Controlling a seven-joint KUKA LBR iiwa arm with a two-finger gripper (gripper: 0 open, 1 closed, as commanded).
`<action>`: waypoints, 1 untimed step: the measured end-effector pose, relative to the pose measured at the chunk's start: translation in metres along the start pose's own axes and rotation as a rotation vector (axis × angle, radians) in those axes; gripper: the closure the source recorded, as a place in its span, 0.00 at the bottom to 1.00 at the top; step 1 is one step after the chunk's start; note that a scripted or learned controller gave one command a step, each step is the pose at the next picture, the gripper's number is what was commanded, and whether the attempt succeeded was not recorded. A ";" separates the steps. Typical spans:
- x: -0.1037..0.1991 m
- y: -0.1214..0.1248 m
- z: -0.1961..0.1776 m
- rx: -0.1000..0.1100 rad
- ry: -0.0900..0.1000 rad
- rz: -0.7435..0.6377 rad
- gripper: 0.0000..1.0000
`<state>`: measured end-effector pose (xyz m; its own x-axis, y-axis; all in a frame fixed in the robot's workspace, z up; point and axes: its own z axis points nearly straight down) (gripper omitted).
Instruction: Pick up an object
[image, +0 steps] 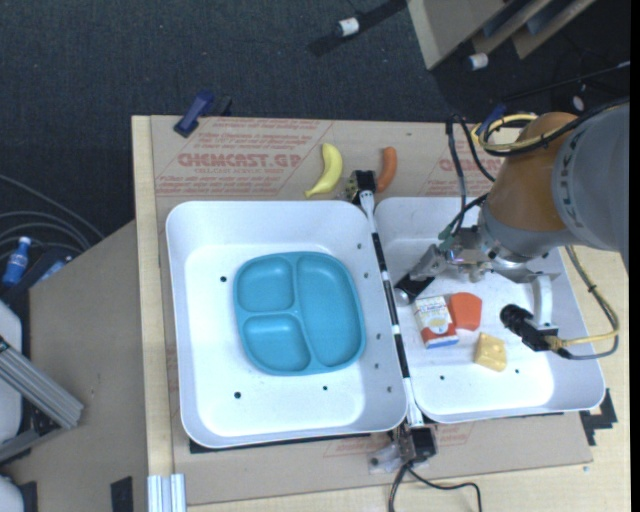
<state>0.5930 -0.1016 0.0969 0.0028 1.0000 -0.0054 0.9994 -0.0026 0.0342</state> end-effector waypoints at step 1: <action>0.003 0.003 -0.013 -0.004 0.007 -0.002 1.00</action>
<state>0.5954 -0.0982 0.1097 0.0008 1.0000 0.0018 0.9993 -0.0008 0.0377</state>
